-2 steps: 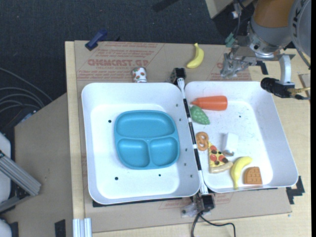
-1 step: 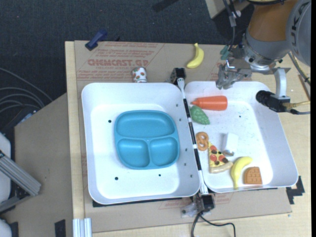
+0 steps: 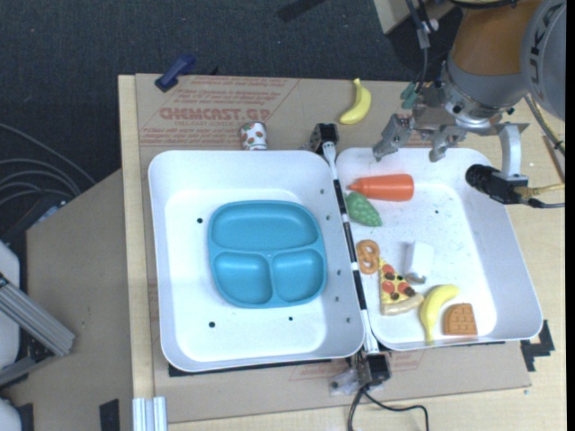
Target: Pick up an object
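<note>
Far left on the bench lies a blue clip, and beside it a brown board bears red print that reads "CHEMCAST GP"; the smaller lines under it are too fine to read. A small spotted toy sits at the near edge of that board. The left bin holds a blue divided plate with three compartments.

A yellow banana lies outside on the bench, just beyond the far rim of the right bin. Inside that bin, along its left side, sit an orange carrot, a green leaf-shaped piece, a pretzel, a pizza slice, a small grey block, a second banana and a waffle — the last four crowd the near corner.

The gripper hangs over the bin's far edge, its two fingers spread apart with nothing between them — just beyond the carrot and not touching it.
</note>
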Robot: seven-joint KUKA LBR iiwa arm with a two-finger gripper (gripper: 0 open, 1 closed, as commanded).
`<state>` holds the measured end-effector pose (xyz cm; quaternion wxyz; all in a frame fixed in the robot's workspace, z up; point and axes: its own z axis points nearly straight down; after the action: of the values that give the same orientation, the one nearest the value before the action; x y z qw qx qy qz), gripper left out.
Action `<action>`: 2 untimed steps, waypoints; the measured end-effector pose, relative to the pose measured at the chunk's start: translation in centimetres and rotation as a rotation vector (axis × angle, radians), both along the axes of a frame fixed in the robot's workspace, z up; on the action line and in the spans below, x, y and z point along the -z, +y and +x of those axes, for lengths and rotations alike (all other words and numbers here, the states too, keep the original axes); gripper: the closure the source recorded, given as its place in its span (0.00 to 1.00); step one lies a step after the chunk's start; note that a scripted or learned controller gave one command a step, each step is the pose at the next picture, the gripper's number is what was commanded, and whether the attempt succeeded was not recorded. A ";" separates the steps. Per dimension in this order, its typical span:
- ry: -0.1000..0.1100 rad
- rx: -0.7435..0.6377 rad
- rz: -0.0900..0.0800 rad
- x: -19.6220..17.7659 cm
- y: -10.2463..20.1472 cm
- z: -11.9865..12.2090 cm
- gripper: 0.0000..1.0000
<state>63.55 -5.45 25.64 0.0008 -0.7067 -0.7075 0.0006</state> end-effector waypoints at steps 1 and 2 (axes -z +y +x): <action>0.000 0.002 0.000 9.4 -5.0 -4.1 0.00; 0.011 0.001 0.002 17.4 -5.2 1.6 0.00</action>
<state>65.19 -10.61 8.24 0.0053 -0.7069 -0.7073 0.0038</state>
